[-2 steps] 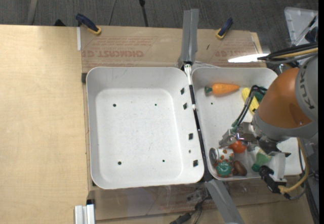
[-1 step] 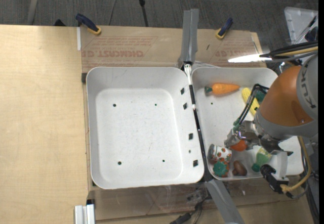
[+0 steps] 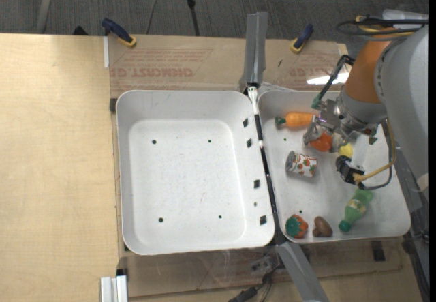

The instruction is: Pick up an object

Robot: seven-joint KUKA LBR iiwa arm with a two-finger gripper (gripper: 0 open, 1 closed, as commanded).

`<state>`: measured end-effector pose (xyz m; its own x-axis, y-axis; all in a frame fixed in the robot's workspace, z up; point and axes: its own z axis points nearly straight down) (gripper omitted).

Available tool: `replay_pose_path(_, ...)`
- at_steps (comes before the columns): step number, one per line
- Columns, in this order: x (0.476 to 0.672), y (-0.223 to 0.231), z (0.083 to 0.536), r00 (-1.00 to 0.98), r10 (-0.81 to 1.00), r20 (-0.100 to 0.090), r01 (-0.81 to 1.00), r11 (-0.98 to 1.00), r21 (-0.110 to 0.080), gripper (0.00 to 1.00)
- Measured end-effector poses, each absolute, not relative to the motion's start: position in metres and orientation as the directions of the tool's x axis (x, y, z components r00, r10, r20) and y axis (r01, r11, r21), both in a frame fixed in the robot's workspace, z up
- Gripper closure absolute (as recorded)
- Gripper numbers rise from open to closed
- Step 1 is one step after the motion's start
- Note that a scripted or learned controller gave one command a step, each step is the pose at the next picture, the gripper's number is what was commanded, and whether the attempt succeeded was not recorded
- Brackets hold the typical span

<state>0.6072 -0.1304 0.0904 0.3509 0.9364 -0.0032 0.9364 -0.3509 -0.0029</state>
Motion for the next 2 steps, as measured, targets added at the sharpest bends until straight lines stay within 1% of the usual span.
replay_pose_path(1, 0.637, -0.078, 0.191, 0.381, 0.925, -0.003, 0.925, -0.381, -0.001, 1.0)
replay_pose_path(2, 0.508, -0.158, 0.149, 0.271, 0.963, -0.002, 0.963, -0.271, -0.005, 1.0)
